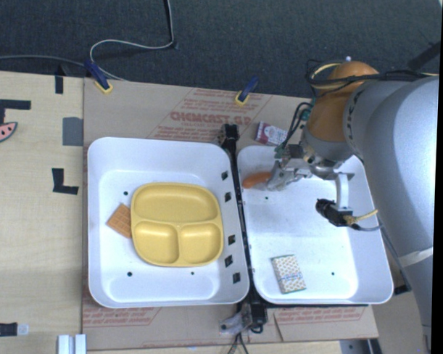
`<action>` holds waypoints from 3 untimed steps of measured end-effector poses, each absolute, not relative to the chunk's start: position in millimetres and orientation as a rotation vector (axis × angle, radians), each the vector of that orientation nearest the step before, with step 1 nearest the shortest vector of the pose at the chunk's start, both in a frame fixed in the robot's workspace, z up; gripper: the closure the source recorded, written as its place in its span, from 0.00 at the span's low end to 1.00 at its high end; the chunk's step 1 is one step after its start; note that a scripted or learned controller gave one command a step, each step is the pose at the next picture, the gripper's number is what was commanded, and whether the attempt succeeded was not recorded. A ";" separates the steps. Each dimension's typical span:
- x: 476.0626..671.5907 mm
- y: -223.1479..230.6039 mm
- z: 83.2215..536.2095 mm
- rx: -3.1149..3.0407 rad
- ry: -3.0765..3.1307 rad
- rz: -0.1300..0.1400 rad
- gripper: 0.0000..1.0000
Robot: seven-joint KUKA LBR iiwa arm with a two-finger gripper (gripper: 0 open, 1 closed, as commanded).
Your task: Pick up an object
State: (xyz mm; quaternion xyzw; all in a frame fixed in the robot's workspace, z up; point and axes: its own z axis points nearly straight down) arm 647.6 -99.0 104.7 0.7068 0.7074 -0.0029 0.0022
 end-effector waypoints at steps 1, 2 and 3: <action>647.6 -99.1 104.7 2.217 2.219 -0.010 0.00; 647.3 -98.8 113.9 2.217 2.221 -0.011 1.00; 647.3 -98.9 113.9 2.217 2.220 -0.012 0.00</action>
